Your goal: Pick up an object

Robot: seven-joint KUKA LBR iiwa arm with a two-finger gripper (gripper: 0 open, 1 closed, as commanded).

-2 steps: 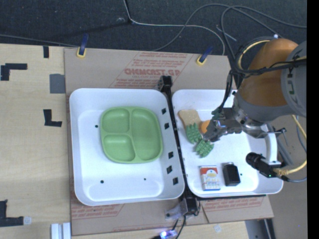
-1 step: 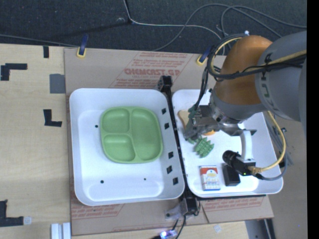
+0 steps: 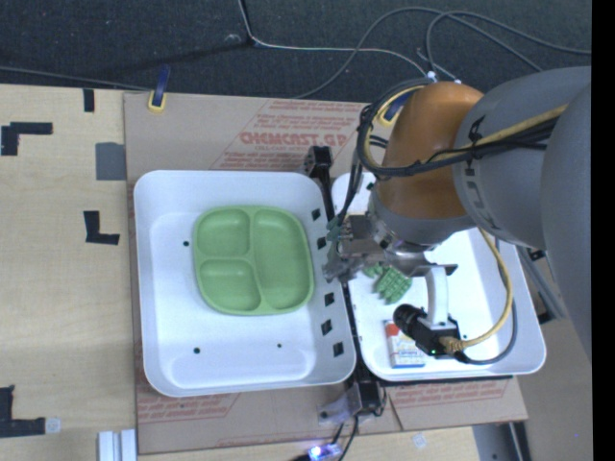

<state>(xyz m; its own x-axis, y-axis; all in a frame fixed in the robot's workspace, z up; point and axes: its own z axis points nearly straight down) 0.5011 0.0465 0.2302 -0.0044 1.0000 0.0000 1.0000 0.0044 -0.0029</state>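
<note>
Small box (image 3: 405,345), red and white, in right bin (image 3: 524,353) at 6 o'clock corner, next to black part of arm with yellow cable. Green block (image 3: 391,283) at 12 o'clock from box, near bin wall, partly under wrist. Gripper (image 3: 338,250) low over divider between bins, at 9 o'clock from block; open or closed, cannot tell. Green tray (image 3: 254,259), three compartments, in left bin (image 3: 163,353) centre. Arm (image 3: 452,161) covers far half of right bin.
</note>
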